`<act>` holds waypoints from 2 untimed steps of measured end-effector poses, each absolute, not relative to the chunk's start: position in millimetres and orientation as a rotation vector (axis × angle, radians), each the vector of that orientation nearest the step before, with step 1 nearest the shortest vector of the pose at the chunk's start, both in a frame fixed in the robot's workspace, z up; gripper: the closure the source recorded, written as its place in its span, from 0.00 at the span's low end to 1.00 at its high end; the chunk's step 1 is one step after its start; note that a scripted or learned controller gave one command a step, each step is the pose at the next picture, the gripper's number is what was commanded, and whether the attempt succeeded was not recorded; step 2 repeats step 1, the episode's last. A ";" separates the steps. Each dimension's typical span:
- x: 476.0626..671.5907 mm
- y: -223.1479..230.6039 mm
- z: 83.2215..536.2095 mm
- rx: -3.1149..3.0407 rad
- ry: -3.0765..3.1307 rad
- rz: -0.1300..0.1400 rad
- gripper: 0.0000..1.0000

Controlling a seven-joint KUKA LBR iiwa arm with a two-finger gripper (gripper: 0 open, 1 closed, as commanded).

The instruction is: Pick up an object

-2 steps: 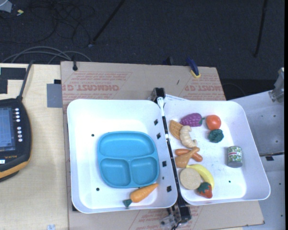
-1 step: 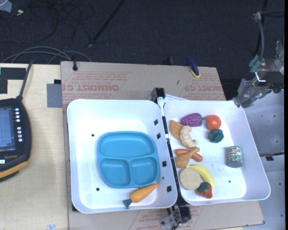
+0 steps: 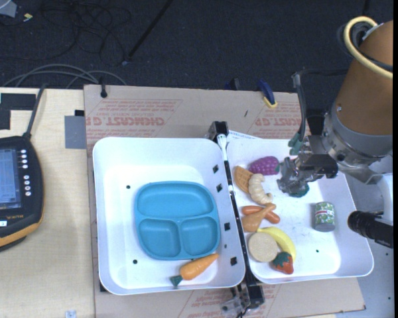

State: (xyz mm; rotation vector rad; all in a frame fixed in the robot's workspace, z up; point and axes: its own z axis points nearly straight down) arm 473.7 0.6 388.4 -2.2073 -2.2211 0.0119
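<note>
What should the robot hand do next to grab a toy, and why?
Probably slide a little left and lower onto the purple grapes. The gripper sits in the right bin just beside them with no toy seen in its grip, and the grapes look like the closest toy.

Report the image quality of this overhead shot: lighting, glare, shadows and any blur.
Camera view: lighting is even and soft; the two shallow white plastic bins are bright, nearly washed out, though the blue divided plastic tray keeps its colour. Shadows are faint, with a soft one under the end effector. The whole frame is slightly soft; the small green can shows no readable label. The dark floor above the bench loses detail.
</note>
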 end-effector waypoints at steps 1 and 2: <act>481.5 58.0 397.9 -2.213 -2.227 0.001 1.00; 481.5 58.0 397.9 -2.213 -2.227 0.001 1.00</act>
